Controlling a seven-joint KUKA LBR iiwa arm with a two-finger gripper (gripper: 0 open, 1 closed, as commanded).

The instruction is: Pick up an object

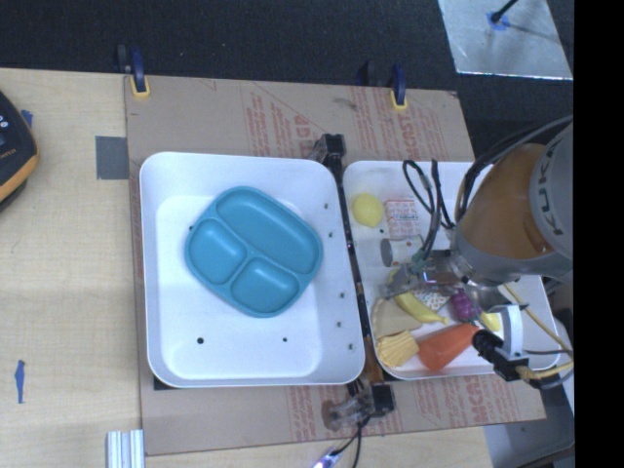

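Objects, e.g. banana (420, 307) & carrot (447, 345), lie in right bin (363, 261)'s near half. My claw (426, 274) hangs over them; grip state: can't tell. Nothing lifted yet, pick still to do.

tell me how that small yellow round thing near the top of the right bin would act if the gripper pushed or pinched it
The yellow ball-like object looks rounded and smooth, so a push would probably roll it toward the bin wall beside it. Its curved sides might slip from a two-finger pinch unless centred. It looks small, likely light.
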